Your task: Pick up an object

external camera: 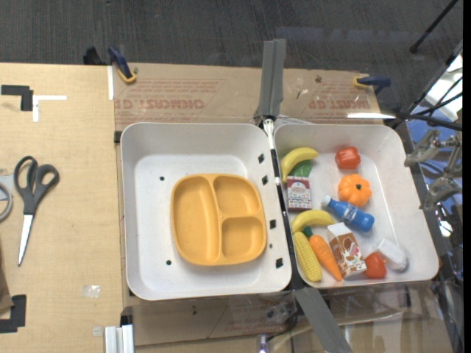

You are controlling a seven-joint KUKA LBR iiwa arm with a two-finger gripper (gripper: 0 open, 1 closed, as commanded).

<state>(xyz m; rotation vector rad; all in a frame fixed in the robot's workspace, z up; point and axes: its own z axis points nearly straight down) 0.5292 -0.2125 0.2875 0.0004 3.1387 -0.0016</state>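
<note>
Objects for picking lie crowded in the right bin (394, 149), the side the arm reaches in from: two bananas (298, 158), a pumpkin (355, 190), a blue bottle (352, 215), a carton (346, 247), a carrot (324, 256) and corn (306, 256). Whether the pincer is open or closed I cannot tell. The risk, as I judge it, is a miss or a double catch, since carrot, corn and carton touch. The left bin (140, 197), farther off, holds a yellow plate (218, 219); scissors (31, 190) lie beyond it.

Glossy plastic tray (218, 219) — matt wooden bench (66, 219)
</note>
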